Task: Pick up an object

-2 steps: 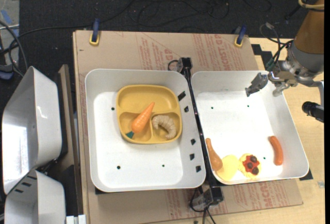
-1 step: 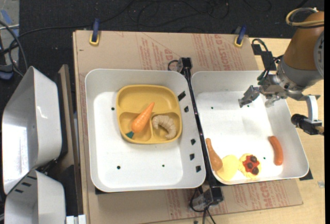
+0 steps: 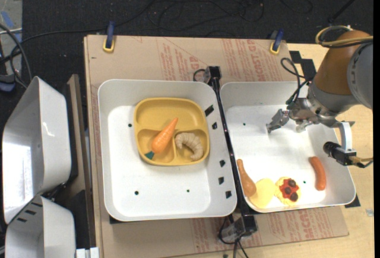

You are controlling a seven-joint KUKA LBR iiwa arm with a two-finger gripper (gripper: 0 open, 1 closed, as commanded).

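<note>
Over the right bin [image 3: 249, 102], the gripper [image 3: 287, 120] hangs above bare white floor with its two fingers spread apart and nothing between them. Along that bin's near edge lie a sausage [image 3: 319, 172], a yellow toy with a red and dark topping [image 3: 284, 190], and a brown drumstick [image 3: 246, 177], all well apart from the gripper. Beside it, the left bin [image 3: 119, 191] carries a yellow divided plate [image 3: 148, 111] holding a carrot [image 3: 164, 135] and a pale shrimp [image 3: 191, 144].
</note>
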